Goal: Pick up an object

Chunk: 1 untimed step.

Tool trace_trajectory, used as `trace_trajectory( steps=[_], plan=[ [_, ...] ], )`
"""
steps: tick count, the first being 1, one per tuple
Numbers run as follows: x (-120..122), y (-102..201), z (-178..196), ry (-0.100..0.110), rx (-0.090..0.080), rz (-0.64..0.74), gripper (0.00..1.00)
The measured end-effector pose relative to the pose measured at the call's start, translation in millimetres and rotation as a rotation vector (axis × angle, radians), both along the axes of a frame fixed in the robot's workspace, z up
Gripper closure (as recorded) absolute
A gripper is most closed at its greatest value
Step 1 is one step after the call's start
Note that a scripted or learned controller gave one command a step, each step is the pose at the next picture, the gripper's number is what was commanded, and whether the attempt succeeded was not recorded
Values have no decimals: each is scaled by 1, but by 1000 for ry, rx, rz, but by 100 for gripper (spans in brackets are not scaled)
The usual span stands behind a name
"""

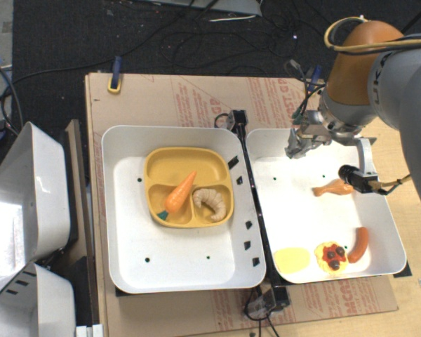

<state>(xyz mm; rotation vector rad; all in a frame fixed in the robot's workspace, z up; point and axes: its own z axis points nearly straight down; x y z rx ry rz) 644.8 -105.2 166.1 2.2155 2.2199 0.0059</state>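
Hovering: gripper point(299, 144) sits over the upper left part of the right bin point(281, 188), just inside its top rim, close to the divider between the bins.
Gripper state: cannot tell how wide it is; nothing visible in it from this angle.
Arm: grey body with orange band point(358, 62) enters from the upper right; cables run down beside the wrist.
Bracket: a pale strip with a black end piece point(358, 177) hangs below the wrist, its tip touching or overlapping the orange toy.
Nearest object: orange drumstick-shaped toy point(333, 187), mid right bin, below and to the right of the gripper, apart from it.
Lower right bin: red-orange sausage point(358, 244) tilted near the right wall; small yellow piece with red and dark toppings point(331, 255) just left of it, near touching; flat yellow disc point(292, 260) further left along the bottom rim.
Path: bare white floor between gripper and these objects; only the bracket crowds the drumstick toy.
Left bin: left bin point(126, 209) holds a yellow divided plate point(161, 163).
Plate contents: carrot point(180, 192) lying slantwise over the plate's inner ridge; pale shrimp point(210, 201) in the lower right compartment, just beside the carrot.
Divider: black clips point(247, 223) run along the seam between bins.
Surroundings: cardboard sheet point(182, 97) under both bins; extra white bins point(24, 195) stacked at far left.
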Motion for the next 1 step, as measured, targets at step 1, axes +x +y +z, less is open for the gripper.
trace_trajectory(
  steps=[1],
  plan=[
    [0, -8, 61, -1, -1, -2, 100]
  ],
)
